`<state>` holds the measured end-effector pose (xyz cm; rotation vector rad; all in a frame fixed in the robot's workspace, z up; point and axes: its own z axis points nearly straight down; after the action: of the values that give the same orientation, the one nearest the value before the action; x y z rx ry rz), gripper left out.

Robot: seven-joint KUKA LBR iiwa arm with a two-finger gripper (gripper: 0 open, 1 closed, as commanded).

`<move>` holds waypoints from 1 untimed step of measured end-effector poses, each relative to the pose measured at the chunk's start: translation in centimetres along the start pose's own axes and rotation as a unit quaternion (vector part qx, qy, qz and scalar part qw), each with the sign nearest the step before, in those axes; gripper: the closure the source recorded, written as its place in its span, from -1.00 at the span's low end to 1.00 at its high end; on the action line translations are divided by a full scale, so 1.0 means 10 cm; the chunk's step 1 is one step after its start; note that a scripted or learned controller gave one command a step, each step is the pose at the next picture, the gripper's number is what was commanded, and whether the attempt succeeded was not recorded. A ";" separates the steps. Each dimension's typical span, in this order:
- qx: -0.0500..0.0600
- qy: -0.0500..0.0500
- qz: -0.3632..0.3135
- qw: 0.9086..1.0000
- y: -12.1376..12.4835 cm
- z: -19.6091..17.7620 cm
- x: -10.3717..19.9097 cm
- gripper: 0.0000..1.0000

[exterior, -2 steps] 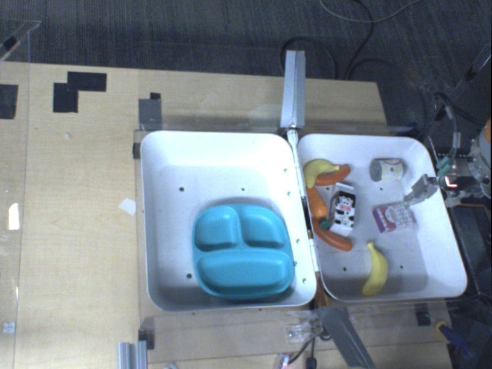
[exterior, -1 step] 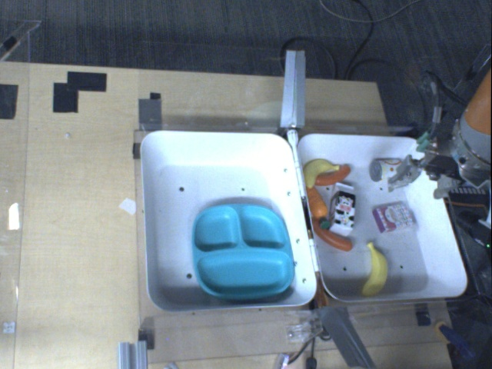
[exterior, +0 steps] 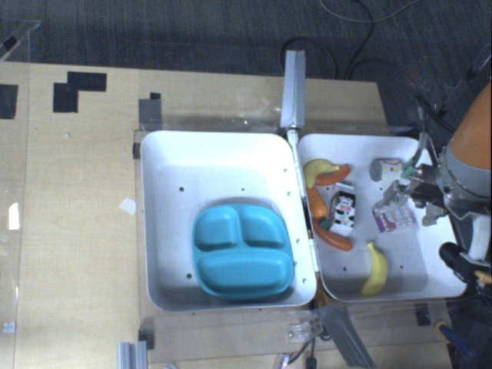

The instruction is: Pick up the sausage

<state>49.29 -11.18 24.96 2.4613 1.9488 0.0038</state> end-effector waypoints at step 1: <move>0.000 0.000 0.050 0.999 0.09 -0.07 0.51 -1.00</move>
<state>51.33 -6.46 25.68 2.5569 1.8222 0.0046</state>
